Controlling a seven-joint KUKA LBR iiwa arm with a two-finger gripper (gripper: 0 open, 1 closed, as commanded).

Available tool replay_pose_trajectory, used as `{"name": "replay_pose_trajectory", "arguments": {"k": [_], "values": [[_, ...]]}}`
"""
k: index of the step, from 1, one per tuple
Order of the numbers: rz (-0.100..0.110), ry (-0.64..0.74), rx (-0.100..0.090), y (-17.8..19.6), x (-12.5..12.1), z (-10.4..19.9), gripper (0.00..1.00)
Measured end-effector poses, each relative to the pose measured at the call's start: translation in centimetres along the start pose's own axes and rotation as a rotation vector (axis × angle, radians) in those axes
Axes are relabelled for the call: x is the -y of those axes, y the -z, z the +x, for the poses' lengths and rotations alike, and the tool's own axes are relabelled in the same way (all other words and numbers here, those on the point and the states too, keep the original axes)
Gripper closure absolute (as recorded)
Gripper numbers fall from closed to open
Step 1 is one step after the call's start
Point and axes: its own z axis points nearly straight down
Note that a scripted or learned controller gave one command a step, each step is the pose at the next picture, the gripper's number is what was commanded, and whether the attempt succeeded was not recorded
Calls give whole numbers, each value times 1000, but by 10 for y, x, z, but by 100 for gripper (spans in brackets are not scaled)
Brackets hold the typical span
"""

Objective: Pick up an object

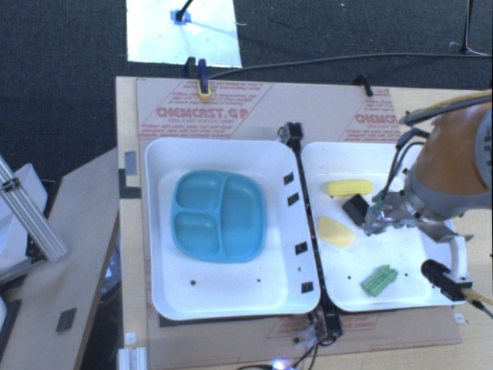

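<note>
The claw (371,223) hangs low in the right bin (400,154), its tip beside a small black block (355,207); whether it is apart or together cannot be told from here. Just beyond the block, toward the bin's far wall, lies a corn cob (350,187) with its long axis running left to right. A yellow wedge (336,231) sits close on the claw's left, and a green ridged piece (379,280) lies nearer the front rim. The block looks the closest target. A blue divided plate (219,216) rests in the left bin (169,160)

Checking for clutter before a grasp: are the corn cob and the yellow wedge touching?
Apart. The camera view shows bare white bin floor between the corn cob and the yellow wedge below it.
</note>
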Motion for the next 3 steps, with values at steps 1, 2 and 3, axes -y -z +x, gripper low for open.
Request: {"name": "replay_pose_trajectory", "arguments": {"k": [1,2,3], "values": [[-3,1,1,64,1,-1,100],[3,1,-1,75,-1,-2,100],[4,5,-2,60,-25,45,100]]}}
